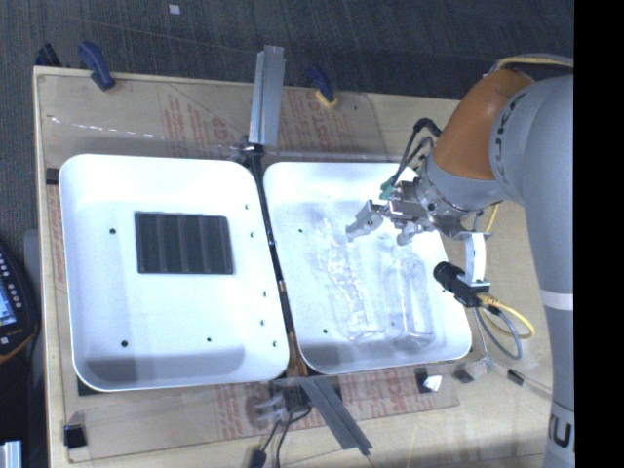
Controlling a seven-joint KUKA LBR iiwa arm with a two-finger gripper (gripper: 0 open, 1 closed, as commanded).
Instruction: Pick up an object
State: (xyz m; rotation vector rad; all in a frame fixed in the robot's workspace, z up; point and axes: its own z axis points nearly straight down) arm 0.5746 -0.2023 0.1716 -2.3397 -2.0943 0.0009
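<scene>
Entry: tool [382, 214] above right bin [292, 261], fingers spread, holding nothing.
Your risk: clear plastic items [375, 291] lie faint; a misjudged descent may close on air.

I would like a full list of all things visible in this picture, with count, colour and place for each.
left bin: one, white, left half of the bench.
right bin: one, white, beside the left bin.
dark ribbed panel: one, dark grey, in the left bin.
clear plastic items: number hard to tell, transparent, in the right bin.
clamps: at least two, blue, on the bench's far edge.
bench: one, light wood, under both bins.
arm: one, grey with an orange band, reaching in from the right.
hand: one, metallic, above the right bin's upper part.
</scene>
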